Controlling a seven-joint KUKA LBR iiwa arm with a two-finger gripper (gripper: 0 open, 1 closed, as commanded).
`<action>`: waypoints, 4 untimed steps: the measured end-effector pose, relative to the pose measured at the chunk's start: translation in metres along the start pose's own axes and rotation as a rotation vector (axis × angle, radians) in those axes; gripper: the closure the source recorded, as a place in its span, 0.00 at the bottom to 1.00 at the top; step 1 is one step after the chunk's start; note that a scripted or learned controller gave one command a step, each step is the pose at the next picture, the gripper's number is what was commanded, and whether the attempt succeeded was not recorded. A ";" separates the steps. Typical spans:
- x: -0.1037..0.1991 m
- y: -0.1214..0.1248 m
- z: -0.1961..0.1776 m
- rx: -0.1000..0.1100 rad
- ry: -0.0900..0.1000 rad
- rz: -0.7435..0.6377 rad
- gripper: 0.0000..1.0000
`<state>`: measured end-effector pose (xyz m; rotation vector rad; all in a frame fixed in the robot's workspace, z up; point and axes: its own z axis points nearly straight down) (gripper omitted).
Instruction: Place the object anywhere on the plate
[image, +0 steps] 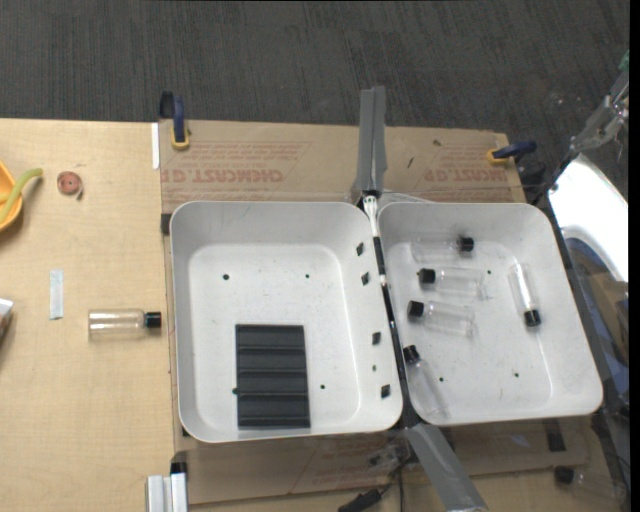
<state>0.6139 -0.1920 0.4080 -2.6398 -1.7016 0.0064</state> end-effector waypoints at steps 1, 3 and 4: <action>0.076 0.014 -0.009 0.000 -0.001 0.166 0.00; 0.015 0.016 -0.031 0.003 -0.001 0.699 0.00; 0.135 -0.039 -0.033 0.000 0.001 0.918 0.00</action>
